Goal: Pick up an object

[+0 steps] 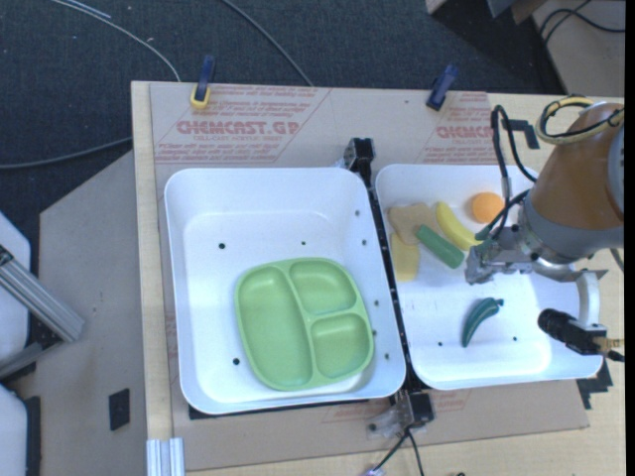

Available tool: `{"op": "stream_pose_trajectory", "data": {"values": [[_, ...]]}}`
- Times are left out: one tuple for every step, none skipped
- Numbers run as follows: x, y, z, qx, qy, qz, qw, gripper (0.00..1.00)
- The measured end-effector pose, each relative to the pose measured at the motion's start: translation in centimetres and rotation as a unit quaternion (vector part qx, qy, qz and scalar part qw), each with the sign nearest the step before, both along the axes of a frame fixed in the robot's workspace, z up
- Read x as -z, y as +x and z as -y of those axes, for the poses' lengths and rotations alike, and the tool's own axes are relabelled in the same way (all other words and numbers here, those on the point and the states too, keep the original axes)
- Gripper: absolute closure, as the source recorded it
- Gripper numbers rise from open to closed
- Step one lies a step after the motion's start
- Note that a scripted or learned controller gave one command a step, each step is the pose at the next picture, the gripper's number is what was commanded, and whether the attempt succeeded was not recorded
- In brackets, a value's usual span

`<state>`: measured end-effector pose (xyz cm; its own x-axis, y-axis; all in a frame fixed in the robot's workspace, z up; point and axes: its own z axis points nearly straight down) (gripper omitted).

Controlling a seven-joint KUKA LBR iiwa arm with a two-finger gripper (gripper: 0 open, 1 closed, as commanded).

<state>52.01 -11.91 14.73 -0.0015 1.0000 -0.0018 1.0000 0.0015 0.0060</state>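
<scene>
The arm (575, 181) reaches in from the right over the right bin (437, 360), with the gripper (488, 269) low above the bin floor. The candidate objects lie in this bin. A green cylinder (438, 245) and a yellow banana-shaped piece (454, 225) sit just left of the gripper, and an orange ball (485, 206) lies beyond them near the back wall. A pale yellow block (405, 256) rests against the left wall, with a beige piece (405, 218) behind it. A dark green curved pod (480, 318) lies alone just in front of the gripper.

The step in hand appears to be the approach to a grasp. The isolated pod would likely be the easier target, since the cylinder and banana touch or nearly touch and could be pushed together. A good pick would centre the tool over one object and descend straight.

The left bin (198, 216) holds a green divided tray (301, 322).

Whether the gripper is open, closed or gripping anything cannot be told, because the wrist housing covers the tool tip. No object is seen held. The arm also hides part of the right bin's far side. The banana's near end is partly overlapped by the cylinder.
</scene>
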Motion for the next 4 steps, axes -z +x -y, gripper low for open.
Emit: {"op": "stream_pose_trajectory", "data": {"values": [[-5.2,0.2,1.1,0.001,-0.0006,0.0,1.0,1.0],[-7.0,0.3,1.1,0.0,-0.0002,-0.001,1.0,1.0],[-6.5,0.6,-5.0,-0.002,0.002,-0.004,1.0,1.0],[-6.5,1.4,-11.1,-0.002,0.0014,-0.003,1.0,1.0]]}}
